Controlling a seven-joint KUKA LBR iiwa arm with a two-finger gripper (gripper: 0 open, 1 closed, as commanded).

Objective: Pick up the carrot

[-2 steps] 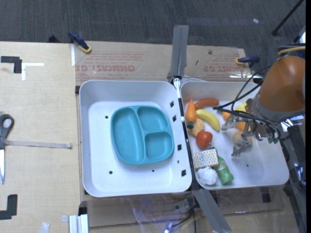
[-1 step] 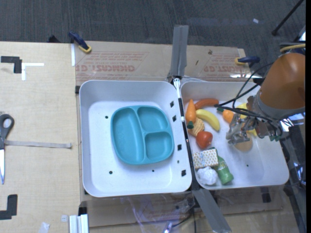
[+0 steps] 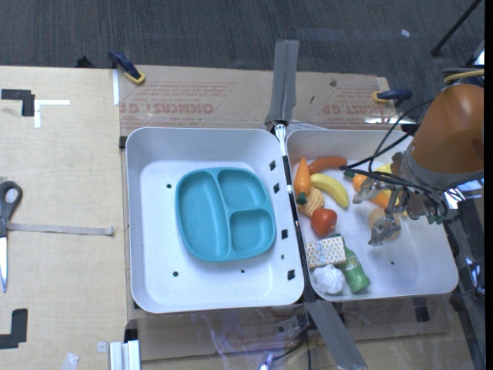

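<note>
The carrot (image 3: 303, 177) is a short orange tapered piece. It lies at the left wall of the right bin (image 3: 431, 280), near the divider, pointing toward the far side. My gripper (image 3: 383, 230) hangs low over the middle-right of that bin, well to the right of the carrot and apart from it. A banana (image 3: 331, 189) and a red tomato (image 3: 323, 220) lie between them. The arm's orange band (image 3: 454, 129) covers the bin's far right corner.
A teal divided plate (image 3: 227, 213) sits in the left bin (image 3: 146, 230). The right bin also holds a red-orange sausage shape (image 3: 327, 163), a cracker (image 3: 325, 250), a white lump (image 3: 328, 280), a green piece (image 3: 356, 274) and orange pieces (image 3: 362, 182) beside the gripper.
</note>
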